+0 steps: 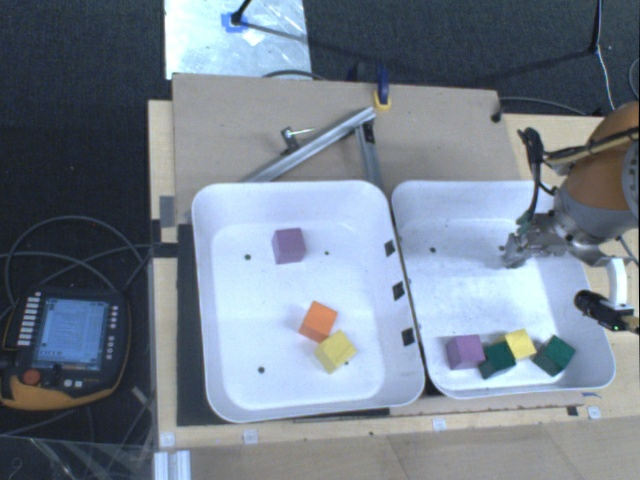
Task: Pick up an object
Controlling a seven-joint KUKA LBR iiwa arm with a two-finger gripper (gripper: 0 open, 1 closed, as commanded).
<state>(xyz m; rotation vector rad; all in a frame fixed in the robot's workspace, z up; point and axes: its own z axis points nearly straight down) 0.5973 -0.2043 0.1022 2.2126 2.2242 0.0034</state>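
Blocks sit in both bins. Gripper (518, 251) hangs in the right bin (470, 218), its state hard to tell, well apart from the purple block (464, 350), two green blocks (496, 359) (554, 354) and yellow block (519, 343) along the near wall. Left bin (230, 208) holds a purple cube (288, 245), orange cube (318, 320) and yellow cube (335, 351), each tilted differently. The arm (600, 183) is cut off at the right edge.

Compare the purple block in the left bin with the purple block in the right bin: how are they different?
The purple block in the left bin is darker and stands alone, at the far side. The purple block in the right bin is paler, lies near the front wall and sits right beside a dark green block. Both look like small cubes of similar size.
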